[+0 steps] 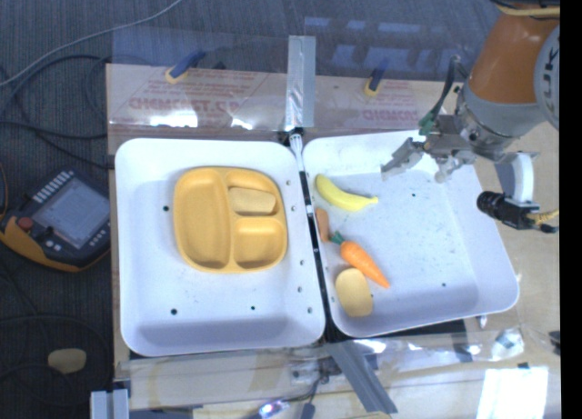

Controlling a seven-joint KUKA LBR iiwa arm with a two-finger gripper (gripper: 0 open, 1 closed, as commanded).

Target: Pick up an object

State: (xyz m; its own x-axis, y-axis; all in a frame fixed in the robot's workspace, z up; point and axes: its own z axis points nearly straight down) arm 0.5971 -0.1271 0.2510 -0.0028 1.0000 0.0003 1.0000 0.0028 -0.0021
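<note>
The tool [424,159] hangs over the upper part of the right bin [491,267], with its two fingers spread wide and nothing between them; one finger points left toward the bin's middle and the other sits beside it nearer the arm [514,63]. Below and to its left, well apart from it, lies the banana [344,195], the nearest candidate and the one with the most bare floor around it. Further down, the carrot [364,263] lies at a slant just beside a pale yellow lump [354,292], and a small orange piece [322,224] hugs the bin's left wall. I judge the banana the sound choice: come straight down over its middle with the fingers set across its short width, not along its curve, and close only once they straddle it low to the floor. The carrot and lump crowd each other, so a finger could catch both. The left bin [145,226] holds a yellow tray [205,226], which is too broad for this tool.
</note>
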